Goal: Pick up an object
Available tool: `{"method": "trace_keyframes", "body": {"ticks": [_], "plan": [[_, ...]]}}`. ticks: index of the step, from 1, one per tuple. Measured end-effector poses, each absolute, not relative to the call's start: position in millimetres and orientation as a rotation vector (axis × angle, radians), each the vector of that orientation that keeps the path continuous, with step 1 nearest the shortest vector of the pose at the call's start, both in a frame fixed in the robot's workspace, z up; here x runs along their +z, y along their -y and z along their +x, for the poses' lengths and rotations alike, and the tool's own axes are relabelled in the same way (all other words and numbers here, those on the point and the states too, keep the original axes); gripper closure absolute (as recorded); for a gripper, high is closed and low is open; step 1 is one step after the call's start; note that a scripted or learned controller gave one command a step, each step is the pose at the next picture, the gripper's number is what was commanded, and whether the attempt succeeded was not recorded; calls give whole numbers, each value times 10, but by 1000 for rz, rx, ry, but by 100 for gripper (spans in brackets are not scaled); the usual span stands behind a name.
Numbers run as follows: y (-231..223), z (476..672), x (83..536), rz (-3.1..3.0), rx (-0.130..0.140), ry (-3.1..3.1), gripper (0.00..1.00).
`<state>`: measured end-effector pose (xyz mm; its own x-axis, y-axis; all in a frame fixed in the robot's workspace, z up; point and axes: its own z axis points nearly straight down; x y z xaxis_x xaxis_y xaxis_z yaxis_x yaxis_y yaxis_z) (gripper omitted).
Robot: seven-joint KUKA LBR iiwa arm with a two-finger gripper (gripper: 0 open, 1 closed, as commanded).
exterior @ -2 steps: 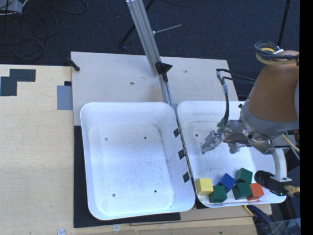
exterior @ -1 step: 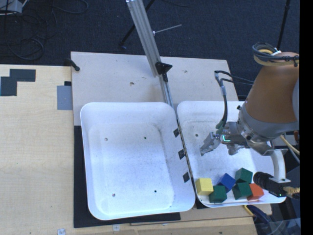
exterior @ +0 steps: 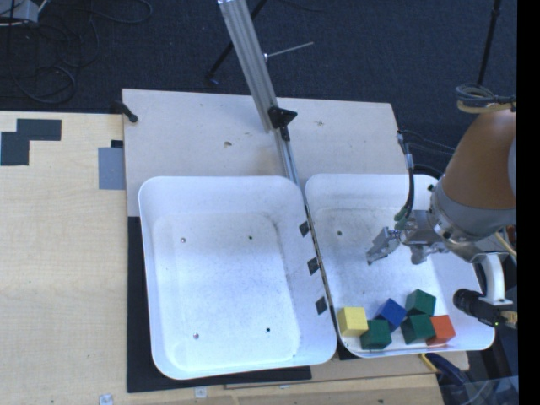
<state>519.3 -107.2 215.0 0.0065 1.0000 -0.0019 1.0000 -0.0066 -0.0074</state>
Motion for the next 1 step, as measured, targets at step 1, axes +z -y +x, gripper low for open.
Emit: {"method": "trace_keyframes", "body": {"ticks": [1], "plan": [[984, 5209, 2431, -2220, 0, 2223, 0]]}}
